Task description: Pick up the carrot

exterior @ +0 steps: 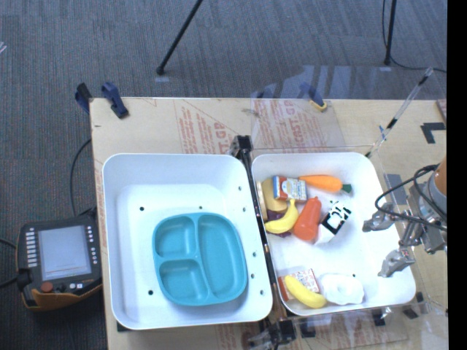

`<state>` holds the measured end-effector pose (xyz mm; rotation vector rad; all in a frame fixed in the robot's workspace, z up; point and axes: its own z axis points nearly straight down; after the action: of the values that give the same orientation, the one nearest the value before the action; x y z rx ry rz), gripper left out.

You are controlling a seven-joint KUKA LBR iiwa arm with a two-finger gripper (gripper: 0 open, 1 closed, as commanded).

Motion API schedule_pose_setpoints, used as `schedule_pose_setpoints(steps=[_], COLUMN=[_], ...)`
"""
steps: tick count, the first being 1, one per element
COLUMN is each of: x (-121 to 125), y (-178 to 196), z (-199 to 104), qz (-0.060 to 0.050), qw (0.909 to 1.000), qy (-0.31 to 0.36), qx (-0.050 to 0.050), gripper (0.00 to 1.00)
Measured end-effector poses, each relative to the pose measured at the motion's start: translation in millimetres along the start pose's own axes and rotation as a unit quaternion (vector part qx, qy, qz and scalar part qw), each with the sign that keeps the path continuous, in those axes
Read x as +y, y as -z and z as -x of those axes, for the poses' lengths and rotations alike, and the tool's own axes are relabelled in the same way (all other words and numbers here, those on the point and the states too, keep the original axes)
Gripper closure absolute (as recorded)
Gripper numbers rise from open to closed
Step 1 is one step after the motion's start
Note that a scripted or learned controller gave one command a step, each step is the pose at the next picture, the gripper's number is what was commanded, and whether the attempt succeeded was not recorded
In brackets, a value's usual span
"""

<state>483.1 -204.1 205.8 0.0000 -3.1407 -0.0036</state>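
Two-finger metal gripper (389,240) hangs spread, holding nothing; should travel to slim orange plastic carrot (321,184), straddle its middle, avoid carton.

Grey metal two-finger gripper (388,243) at the frame's right side, fingers (375,223) spread apart, holding nothing, cables looping behind, orange-banded wrist (443,181) at the edge

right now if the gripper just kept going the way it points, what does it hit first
The gripper points down over the right bin's right side, so it would probably meet bare bin floor first. The carrot lies well off to the left; depth is unclear.
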Motion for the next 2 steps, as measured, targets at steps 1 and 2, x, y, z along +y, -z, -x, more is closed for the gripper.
schedule_pose_setpoints(steps=[1, 2], x=[4, 17], y=[-12, -68], z=[76, 162], qz=[0.000, 0.001], qw=[0.9928, 0.9984], qy=[0.120, 0.057], qx=[-0.001, 0.000], gripper=[0.00, 0.00])
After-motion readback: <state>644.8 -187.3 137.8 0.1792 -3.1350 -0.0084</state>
